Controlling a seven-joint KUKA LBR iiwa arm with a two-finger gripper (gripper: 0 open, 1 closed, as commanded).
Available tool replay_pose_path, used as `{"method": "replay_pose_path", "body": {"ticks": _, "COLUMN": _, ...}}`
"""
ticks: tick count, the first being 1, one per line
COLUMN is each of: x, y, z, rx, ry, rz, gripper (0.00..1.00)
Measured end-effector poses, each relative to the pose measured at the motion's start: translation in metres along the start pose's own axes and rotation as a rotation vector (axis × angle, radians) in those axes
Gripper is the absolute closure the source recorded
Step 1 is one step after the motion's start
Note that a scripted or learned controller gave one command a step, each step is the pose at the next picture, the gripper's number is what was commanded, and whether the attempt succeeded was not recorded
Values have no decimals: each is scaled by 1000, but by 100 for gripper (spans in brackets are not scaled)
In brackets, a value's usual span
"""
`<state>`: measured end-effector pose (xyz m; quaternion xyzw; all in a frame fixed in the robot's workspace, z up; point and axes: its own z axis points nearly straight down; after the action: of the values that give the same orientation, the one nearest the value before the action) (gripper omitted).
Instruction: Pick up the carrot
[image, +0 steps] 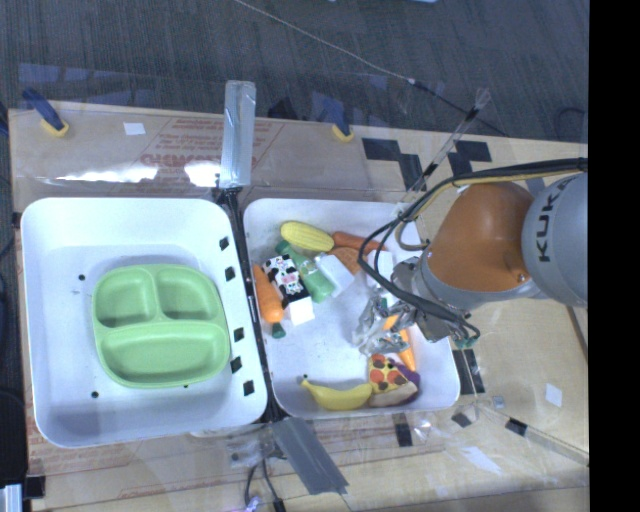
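Observation:
The carrot (267, 293), orange with a green end, lies along the left wall of the right bin (330, 350), pointing front to back. My gripper (383, 326) hangs over the right side of that bin, well to the right of the carrot and apart from it. It sits just above a pizza slice toy (392, 376), with a small orange piece (406, 352) beside it. The arm's orange band (482, 240) hides the bin's right rim.
Near the carrot are a black-and-white toy (284, 277), a white cube (300, 313), a green bottle (319, 281), a yellow corn (306, 237) and another orange item (350, 245). A banana (337, 394) lies at the front. The left bin holds a green divided plate (157, 324).

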<state>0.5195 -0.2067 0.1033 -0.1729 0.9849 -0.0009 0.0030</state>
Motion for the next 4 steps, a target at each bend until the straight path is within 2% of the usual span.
{"method": "replay_pose_path", "body": {"ticks": 1, "x": -62, "y": 58, "z": -54, "rx": -2, "ry": 1, "rz": 152, "gripper": 100}}
{"method": "replay_pose_path", "body": {"ticks": 2, "x": 7, "y": 42, "z": 12, "rx": -4, "ry": 6, "rz": -168, "gripper": 100}}
{"method": "replay_pose_path", "body": {"ticks": 3, "x": 7, "y": -1, "z": 11, "rx": -3, "ry": 2, "rz": -704, "gripper": 100}}
{"method": "replay_pose_path", "body": {"ticks": 4, "x": 27, "y": 49, "z": -23, "rx": -5, "ry": 6, "rz": -152, "gripper": 100}}
